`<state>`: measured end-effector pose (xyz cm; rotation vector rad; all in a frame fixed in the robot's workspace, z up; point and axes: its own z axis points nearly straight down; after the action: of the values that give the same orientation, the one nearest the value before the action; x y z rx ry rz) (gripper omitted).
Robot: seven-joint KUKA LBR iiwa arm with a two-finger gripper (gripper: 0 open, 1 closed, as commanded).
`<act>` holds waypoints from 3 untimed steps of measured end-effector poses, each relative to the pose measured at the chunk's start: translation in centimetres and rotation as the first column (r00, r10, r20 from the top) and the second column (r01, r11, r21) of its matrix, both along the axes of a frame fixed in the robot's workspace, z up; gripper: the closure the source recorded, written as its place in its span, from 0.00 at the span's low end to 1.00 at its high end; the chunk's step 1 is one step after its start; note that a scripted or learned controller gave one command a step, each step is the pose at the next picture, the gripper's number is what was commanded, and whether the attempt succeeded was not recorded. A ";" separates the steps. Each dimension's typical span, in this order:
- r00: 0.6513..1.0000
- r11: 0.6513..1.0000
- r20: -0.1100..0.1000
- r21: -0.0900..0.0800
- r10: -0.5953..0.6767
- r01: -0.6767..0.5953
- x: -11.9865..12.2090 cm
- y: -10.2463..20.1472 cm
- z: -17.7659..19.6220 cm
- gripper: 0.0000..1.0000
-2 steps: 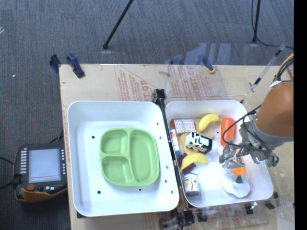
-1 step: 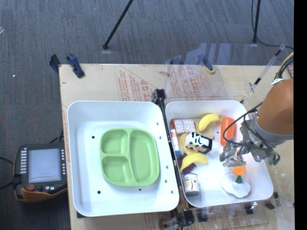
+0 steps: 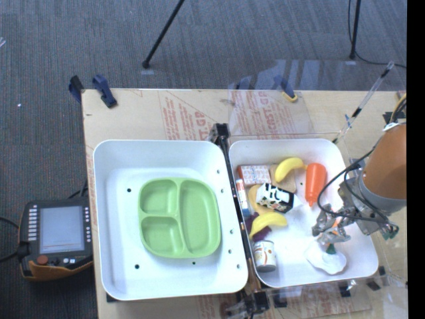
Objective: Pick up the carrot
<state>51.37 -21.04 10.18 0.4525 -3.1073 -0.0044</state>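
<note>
Hovered low in right bin [image 3: 362, 266], gripper [image 3: 330, 234] spread, clutching nothing, carrot [image 3: 315, 182] near at eleven o'clock.

Dark grey carpet floor [image 3: 60, 38] fills upper and left frame, faint ribbed weave. Two thin black stand legs: one [image 3: 166, 26] slanting from 12 o'clock toward centre, one [image 3: 356, 22] near-vertical at 1 o'clock. Plywood bench top [image 3: 179, 115] with red printed lettering across centre. Blue clamps [image 3: 103, 90] on bench corner at 10 o'clock. Handheld control pendant [image 3: 58, 238] with grey screen on floor at 8 o'clock. Even, soft light.
</note>
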 end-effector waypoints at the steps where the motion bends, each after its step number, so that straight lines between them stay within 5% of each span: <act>1: 0.936 0.936 0.004 0.001 0.353 -0.353 -2.7 0.1 -1.4 1.00; 2: 0.921 0.921 0.002 0.002 0.389 -0.389 -2.7 1.9 -1.5 1.00; 3: 0.935 0.935 0.018 -0.007 0.355 -0.355 -0.7 8.9 11.5 1.00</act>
<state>50.66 -12.16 21.66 1.0122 -2.9916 0.0065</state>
